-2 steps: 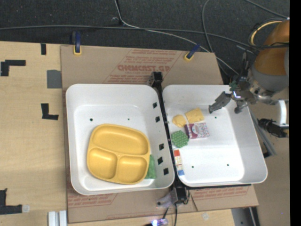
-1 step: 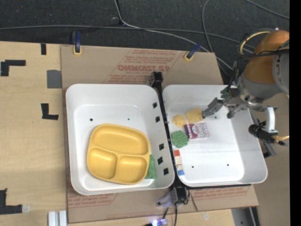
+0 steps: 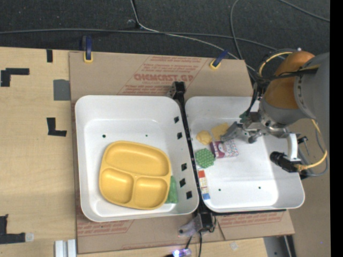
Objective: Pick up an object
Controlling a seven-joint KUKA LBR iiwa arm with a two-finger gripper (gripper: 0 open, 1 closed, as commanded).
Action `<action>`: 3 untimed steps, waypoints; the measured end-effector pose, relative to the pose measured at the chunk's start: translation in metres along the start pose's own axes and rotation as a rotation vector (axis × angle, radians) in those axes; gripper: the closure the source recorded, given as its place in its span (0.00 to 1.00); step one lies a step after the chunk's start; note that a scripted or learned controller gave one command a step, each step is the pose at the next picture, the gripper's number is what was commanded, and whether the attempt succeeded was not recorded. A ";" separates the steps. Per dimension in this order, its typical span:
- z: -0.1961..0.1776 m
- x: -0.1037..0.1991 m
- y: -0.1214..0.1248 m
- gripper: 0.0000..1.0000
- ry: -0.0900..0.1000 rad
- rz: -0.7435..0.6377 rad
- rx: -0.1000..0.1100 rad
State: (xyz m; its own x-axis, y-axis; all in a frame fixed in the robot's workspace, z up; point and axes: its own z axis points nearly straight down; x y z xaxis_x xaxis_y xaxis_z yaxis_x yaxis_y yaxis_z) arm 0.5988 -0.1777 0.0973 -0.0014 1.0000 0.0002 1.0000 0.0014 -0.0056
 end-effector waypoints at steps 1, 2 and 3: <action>-0.014 0.000 0.002 1.00 -0.001 -0.001 -0.006; -0.075 0.008 0.001 1.00 -0.001 -0.001 -0.010; -0.129 0.008 0.002 1.00 -0.002 0.000 -0.011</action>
State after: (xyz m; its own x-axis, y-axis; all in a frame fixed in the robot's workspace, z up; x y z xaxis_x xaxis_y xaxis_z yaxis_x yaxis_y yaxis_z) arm 0.6013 -0.1698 0.2258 -0.0015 1.0000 -0.0016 1.0000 0.0015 0.0051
